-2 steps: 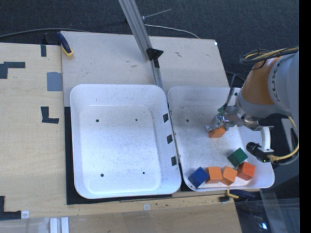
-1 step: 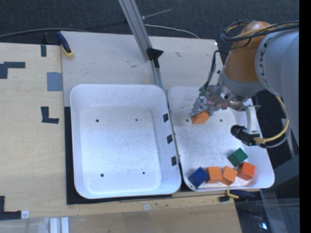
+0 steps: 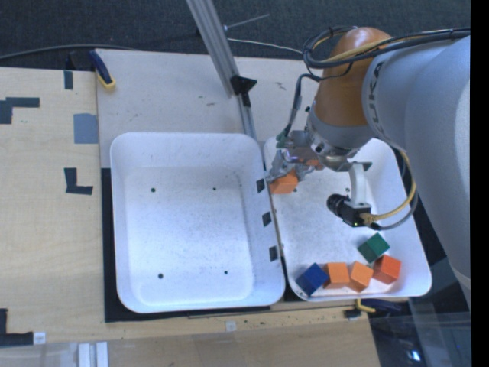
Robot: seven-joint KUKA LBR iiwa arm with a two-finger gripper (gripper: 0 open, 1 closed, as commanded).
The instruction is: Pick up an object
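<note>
My gripper (image 3: 288,173) clenches an orange block (image 3: 283,183) — it sits between my fingers, over the right bin's (image 3: 321,209) left edge. Blue (image 3: 312,278), green (image 3: 374,247) and more orange blocks (image 3: 338,273) lie near the front.

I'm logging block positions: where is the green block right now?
In the camera view, the green block lies in the right bin, near its lower right corner, just above the red-orange block and right of the row of orange blocks.
</note>
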